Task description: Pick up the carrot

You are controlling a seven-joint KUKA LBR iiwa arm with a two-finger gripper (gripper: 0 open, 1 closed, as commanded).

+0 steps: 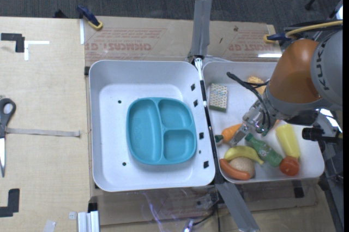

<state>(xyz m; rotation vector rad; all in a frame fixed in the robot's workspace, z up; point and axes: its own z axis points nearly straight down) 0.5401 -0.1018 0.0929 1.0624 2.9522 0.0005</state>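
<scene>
Your two-finger gripper sits low in the right white bin, right over the small orange carrot near the bin's left wall. You can't tell how wide the jaws stand. Crowding it: a yellow banana, a green bottle, a hot dog by the front edge, a red tomato.

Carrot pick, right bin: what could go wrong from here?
1. The carrot lies tight among clutter: banana and green bottle are right beside it, so the gripper may nudge or catch those instead.
2. The carrot sits near the bin wall, leaving little room on that side.
3. The gripper covers one end of the carrot, so a hold is unconfirmed; it could slip on lifting.
</scene>
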